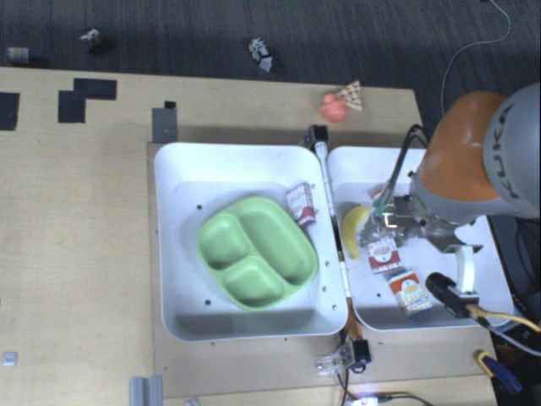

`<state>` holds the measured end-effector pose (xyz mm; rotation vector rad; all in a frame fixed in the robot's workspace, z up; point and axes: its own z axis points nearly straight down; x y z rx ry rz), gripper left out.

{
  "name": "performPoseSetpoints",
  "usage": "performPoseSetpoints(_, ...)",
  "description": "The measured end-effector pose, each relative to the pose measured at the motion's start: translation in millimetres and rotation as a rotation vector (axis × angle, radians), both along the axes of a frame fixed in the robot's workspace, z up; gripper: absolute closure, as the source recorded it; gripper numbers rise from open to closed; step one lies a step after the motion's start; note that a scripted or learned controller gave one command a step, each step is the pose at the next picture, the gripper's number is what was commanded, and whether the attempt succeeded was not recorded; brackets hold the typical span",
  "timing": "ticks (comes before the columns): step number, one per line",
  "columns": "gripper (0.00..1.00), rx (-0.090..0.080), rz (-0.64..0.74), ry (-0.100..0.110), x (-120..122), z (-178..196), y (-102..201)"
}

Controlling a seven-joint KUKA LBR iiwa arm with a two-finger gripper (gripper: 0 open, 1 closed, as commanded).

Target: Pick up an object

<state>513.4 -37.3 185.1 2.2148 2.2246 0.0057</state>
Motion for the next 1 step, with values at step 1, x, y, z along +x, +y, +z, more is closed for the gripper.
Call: performPoseSetpoints(1,1.0,0.0,0.0,0.003,-26.2,11.4,36.2)
